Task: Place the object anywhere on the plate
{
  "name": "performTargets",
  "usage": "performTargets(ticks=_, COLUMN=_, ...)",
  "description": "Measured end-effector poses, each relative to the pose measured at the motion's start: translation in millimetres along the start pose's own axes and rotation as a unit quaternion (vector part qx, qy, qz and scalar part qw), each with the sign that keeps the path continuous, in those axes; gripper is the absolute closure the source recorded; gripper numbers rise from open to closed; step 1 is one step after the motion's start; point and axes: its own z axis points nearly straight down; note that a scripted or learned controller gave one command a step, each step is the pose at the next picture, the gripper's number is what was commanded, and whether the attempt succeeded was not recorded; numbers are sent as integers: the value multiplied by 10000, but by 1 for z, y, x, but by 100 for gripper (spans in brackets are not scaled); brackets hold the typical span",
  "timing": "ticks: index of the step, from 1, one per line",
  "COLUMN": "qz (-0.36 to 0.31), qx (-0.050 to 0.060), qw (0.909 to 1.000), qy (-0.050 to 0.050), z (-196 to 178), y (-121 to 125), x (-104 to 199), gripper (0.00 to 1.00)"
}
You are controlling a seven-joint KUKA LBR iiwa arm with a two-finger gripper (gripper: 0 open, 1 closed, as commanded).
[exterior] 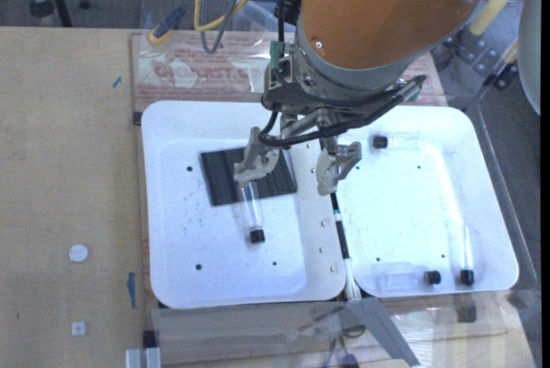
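Note:
A black ribbed plate (222, 174) lies flat in the left bin (172, 211). A clear tube with a black cap (253, 217) lies just in front of it, its upper end at the plate's front edge and its cap end on the bin floor. My gripper (292, 171) hangs over the plate's right part and the divider, open wide with nothing between its fingers. Its left finger (251, 162) stands right above the tube's upper end, and its right finger (330, 168) is over the rim between the bins. The arm hides the plate's far right corner.
The right bin (490, 186) holds several more clear tubes with black caps: one (384, 140) at the back left, one (409, 279) at the front, one (465, 254) at the front right. Cables hang above the bins' back edge.

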Motion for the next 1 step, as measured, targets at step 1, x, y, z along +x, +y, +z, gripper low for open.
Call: performTargets(ticks=1, qz=17, qx=25, qw=10000, qy=-32, z=-11, y=-1, x=-2, gripper=100)
